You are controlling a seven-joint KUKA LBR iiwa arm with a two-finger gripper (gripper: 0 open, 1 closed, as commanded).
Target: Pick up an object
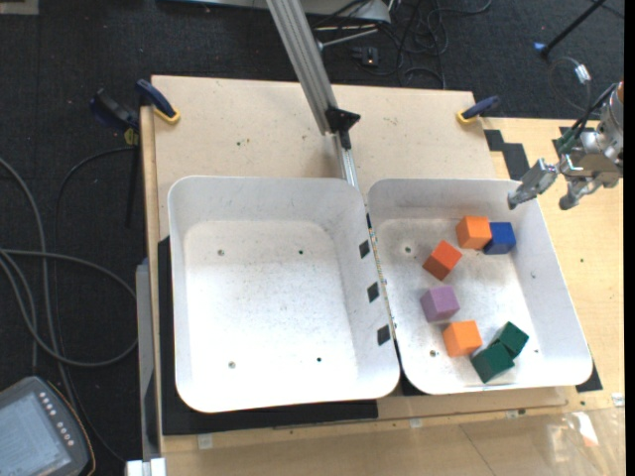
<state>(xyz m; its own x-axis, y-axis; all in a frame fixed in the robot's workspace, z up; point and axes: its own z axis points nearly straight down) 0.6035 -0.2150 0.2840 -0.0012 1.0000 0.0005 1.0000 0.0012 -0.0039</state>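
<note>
Several small blocks lie in the right bin (556, 296): an orange block (474, 232) touching a blue block (500, 237), a red-orange block (443, 259), a purple block (439, 302), another orange block (461, 337), and two dark green blocks (512, 339) (492, 362) at the front right. My gripper (546, 191) hangs at the right edge of the view, over the bin's far right rim, above and right of the blue block. Its two fingers are spread apart with nothing between them.
The left bin (189, 266) stands beside the right one, sharing a middle divider. A slanted metal pole (303, 53) runs from the top down to the bins' back junction. Clamps (159, 102) (479, 108) hold the board's back corners.
</note>
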